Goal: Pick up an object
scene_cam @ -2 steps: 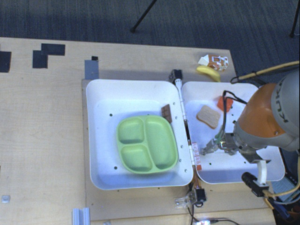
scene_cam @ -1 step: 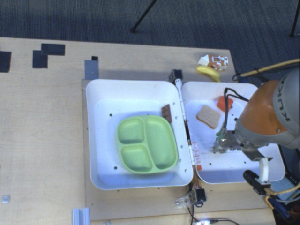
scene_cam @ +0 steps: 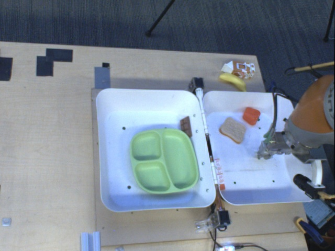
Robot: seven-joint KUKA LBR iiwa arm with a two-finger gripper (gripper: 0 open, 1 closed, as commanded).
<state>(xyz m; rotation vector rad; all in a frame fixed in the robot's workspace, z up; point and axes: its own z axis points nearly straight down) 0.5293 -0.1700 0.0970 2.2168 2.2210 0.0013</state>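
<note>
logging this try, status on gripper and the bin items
Gripper low over right bin, nothing seen between fingers. Bread slice and orange block lie apart to its upper left. Path to both unobstructed.

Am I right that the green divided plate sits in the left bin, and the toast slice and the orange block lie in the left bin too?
Not quite. The green divided plate is in the left bin, but the toast slice and orange block lie in the right bin, as the camera view shows. The pincer hangs over that right bin.
</note>
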